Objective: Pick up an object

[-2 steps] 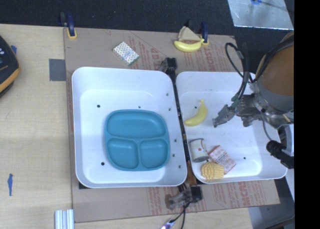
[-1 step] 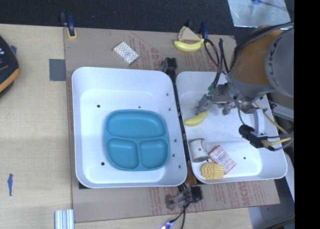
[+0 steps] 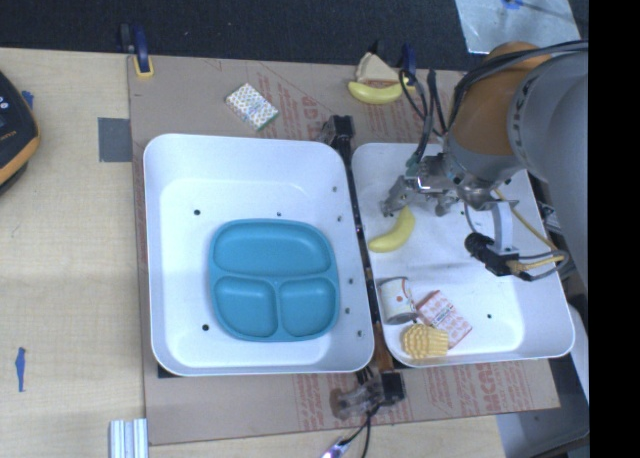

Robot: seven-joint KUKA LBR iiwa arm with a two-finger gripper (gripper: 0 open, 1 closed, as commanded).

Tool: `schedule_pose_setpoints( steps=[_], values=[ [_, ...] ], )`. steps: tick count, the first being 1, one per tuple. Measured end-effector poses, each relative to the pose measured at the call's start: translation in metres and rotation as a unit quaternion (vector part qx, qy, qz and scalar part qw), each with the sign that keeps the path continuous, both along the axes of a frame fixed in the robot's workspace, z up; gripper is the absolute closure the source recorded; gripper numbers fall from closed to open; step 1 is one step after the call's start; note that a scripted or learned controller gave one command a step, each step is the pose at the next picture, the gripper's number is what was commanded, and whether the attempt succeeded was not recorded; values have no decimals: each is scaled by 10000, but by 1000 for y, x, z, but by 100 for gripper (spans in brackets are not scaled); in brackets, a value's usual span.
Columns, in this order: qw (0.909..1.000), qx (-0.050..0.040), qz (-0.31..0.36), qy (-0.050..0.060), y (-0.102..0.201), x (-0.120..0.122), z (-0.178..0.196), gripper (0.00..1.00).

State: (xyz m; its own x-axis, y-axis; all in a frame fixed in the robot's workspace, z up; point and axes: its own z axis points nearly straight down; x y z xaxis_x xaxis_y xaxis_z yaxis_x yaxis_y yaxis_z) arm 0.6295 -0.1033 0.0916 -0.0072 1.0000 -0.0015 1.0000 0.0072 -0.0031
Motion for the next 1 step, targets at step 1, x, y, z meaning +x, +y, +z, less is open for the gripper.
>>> schedule_pose_setpoints(
  steps=[1],
  values=[
    [10000, -4, 11, 3, -1, 0, 11, 100]
  ],
)
